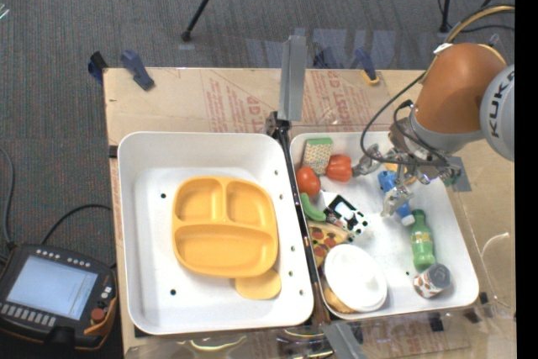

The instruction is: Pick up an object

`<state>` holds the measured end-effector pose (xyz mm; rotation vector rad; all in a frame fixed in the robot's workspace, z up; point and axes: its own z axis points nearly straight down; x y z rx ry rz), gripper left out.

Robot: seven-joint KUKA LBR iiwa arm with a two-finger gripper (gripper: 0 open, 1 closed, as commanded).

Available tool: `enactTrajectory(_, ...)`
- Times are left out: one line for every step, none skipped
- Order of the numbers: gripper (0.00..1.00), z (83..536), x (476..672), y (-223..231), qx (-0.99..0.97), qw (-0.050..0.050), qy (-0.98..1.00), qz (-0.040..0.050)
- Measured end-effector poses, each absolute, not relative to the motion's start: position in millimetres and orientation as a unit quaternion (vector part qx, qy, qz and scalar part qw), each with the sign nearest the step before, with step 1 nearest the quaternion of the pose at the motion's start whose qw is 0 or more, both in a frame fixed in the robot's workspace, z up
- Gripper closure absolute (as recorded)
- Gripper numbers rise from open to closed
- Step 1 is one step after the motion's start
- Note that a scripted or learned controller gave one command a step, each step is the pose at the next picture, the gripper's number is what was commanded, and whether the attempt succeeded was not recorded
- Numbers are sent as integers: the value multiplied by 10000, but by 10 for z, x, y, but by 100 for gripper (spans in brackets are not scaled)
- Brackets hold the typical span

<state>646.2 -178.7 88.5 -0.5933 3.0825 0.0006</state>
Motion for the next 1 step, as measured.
enactTrajectory(0,886,6465,-1728,-2437,7,9698,1)
